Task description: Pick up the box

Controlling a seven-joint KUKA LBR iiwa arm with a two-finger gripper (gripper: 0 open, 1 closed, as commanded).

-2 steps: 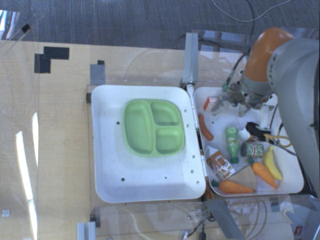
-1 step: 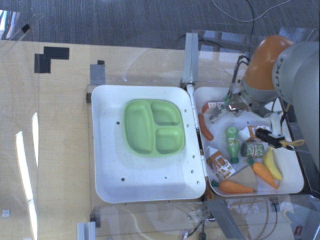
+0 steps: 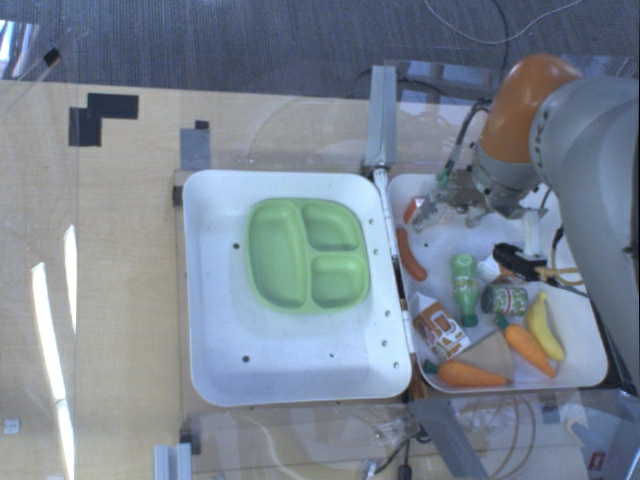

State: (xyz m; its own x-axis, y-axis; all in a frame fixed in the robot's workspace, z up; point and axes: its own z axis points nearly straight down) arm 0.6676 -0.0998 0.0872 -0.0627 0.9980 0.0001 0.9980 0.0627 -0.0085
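The box is small, brown and white with printing, and lies flat near the front left of the right bin. My gripper hangs over the far left part of that bin, well behind the box and apart from it. The grey arm with its orange band reaches in from the right above the bin's back half. Nothing shows in the gripper's grasp.
Around the box lie a red sausage, a green bottle, a can, a banana, two carrots and a tan wedge. A green divided plate sits in the left bin.
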